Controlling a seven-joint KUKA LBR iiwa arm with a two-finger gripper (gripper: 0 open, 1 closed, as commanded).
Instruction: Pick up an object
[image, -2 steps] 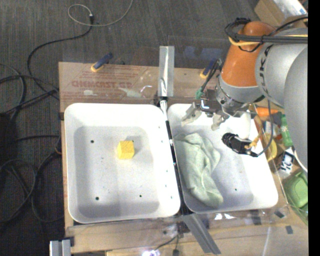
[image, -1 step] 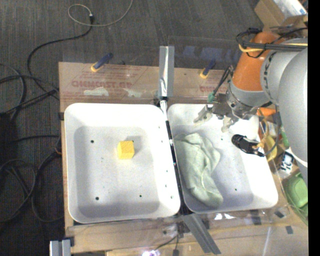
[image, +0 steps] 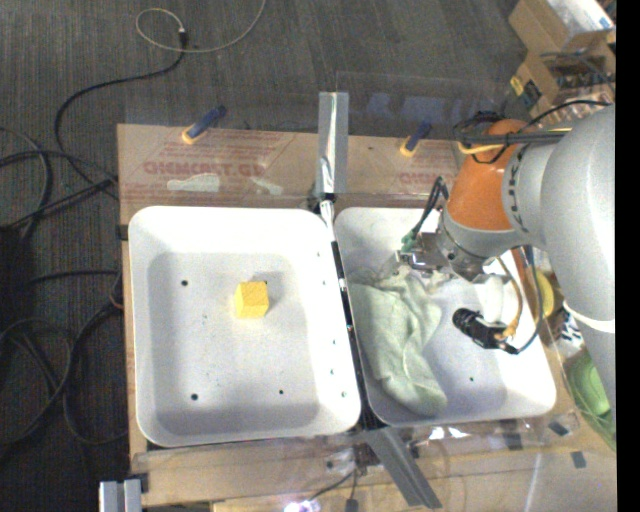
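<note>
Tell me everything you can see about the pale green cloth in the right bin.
The pale green cloth looks like soft fabric, crumpled and folded into a long heap. It lies on the floor of the right bin, along the side nearest the left bin, running from the bin's middle toward its near edge. Its upper end reaches the arm's gripper, which is over it.

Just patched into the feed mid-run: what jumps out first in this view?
The big grey arm with its orange band reaches in from the right, its claw down at the top edge of a crumpled pale green cloth in the right bin. Against that, a small yellow block sits alone near the middle of the left bin.
</note>
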